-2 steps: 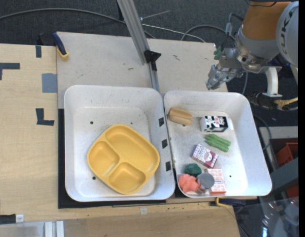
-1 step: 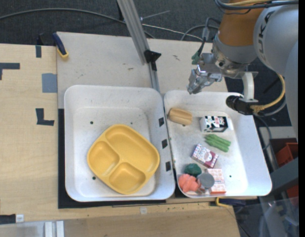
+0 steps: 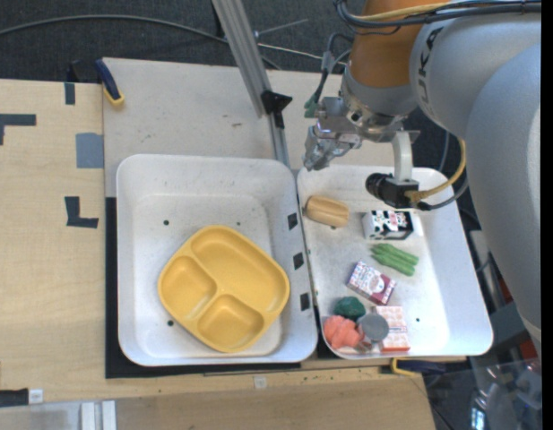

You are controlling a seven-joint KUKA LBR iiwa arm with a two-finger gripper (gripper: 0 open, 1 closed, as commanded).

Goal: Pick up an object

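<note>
- Nearest me, at the near edge of the right shallow white bin, the small stuff huddles together: a salmon-pink lump, a grey round cap and a dark green lump. I judge it too crowded for a clean grab.
- The yellow compartmented plastic tray lies flat and askew in the left shallow white bin.
- Further back, a pink printed carton and green pea pods lie apart with room around each.
- The tan bread-roll-shaped toy — my likely target — lies in the right bin's far left part, near the divider. Its long axis runs left to right across the view, the right end dipping slightly nearer.
- The pincer hangs just beyond the roll, over the far left corner — whether it is wide or narrow I cannot tell.
</note>
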